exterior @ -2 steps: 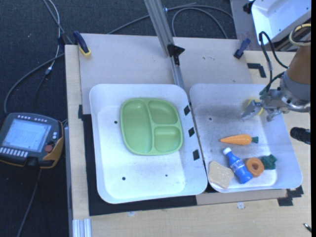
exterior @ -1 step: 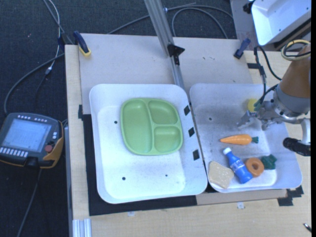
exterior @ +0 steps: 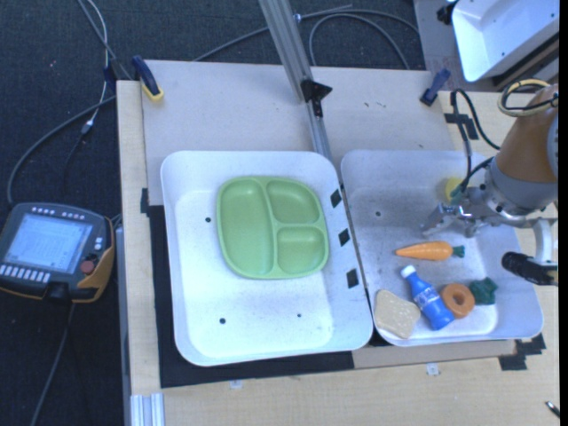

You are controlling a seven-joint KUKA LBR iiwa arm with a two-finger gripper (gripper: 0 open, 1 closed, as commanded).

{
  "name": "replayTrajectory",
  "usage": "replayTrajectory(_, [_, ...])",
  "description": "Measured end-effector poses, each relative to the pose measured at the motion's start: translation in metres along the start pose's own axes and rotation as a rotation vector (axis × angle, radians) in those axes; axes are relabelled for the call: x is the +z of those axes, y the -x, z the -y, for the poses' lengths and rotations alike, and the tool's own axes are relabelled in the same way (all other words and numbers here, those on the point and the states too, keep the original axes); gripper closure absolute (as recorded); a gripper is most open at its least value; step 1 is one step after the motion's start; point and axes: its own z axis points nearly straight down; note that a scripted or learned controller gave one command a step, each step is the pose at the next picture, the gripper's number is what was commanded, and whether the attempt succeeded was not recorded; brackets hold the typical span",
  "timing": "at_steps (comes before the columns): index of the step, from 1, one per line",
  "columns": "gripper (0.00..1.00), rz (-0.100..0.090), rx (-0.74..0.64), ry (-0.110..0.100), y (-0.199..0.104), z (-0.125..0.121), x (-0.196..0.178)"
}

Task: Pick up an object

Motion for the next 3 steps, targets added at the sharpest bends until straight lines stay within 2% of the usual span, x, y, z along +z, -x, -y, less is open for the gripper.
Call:
replayTrajectory(1, [1.00,0.003,0.000,0.007,0.001,-0.002,-0.014])
replayTrajectory(3, [1.00,0.004,-0.001,0.009,-0.008,-0.007,-0.140])
